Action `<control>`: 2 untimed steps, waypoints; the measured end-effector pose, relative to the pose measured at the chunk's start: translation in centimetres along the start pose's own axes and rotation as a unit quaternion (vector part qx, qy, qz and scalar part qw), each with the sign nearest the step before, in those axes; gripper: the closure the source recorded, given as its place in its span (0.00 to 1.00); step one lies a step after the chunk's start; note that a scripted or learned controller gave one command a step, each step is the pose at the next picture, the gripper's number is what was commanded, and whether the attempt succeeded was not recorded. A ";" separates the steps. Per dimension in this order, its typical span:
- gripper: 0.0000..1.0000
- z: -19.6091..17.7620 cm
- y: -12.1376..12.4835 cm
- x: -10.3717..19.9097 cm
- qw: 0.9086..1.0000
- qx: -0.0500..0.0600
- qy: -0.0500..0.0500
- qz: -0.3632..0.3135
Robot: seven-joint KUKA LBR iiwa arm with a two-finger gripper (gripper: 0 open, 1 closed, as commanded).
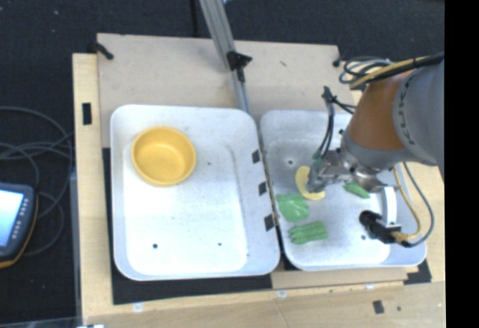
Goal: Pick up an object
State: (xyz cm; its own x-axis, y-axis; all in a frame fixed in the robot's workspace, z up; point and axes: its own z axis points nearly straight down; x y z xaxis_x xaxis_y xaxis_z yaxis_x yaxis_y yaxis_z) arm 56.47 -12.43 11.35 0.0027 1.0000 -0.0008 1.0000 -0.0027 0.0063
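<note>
In the right bin (pixel 299 133), my gripper (pixel 317 178) is lowered onto a pale yellow banana-like object (pixel 305 186) near the bin's middle. Its tips touch or cover that object's upper part. Two green objects lie just in front: one leafy green piece (pixel 292 207) and one ribbed green piece (pixel 307 232). Another small green piece (pixel 358 189) peeks out beside the wrist. The grey arm with its orange band (pixel 378 120) reaches in from the right and hides the bin's right part.
The left bin (pixel 187 244) holds a yellow bowl (pixel 164 156) at its back left corner. A metal pole (pixel 217 16) rises from behind the bins. Black cables and a black connector (pixel 374 223) trail by the wrist over the right bin's front right.
</note>
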 end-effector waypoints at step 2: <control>1.00 -11.1 0.5 0.7 1.000 0.000 0.000 -0.001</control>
State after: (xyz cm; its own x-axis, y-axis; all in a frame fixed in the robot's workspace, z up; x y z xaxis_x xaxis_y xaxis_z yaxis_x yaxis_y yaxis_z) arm 56.89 -11.73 22.50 0.0000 1.0000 -0.0007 1.0000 0.0000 0.0067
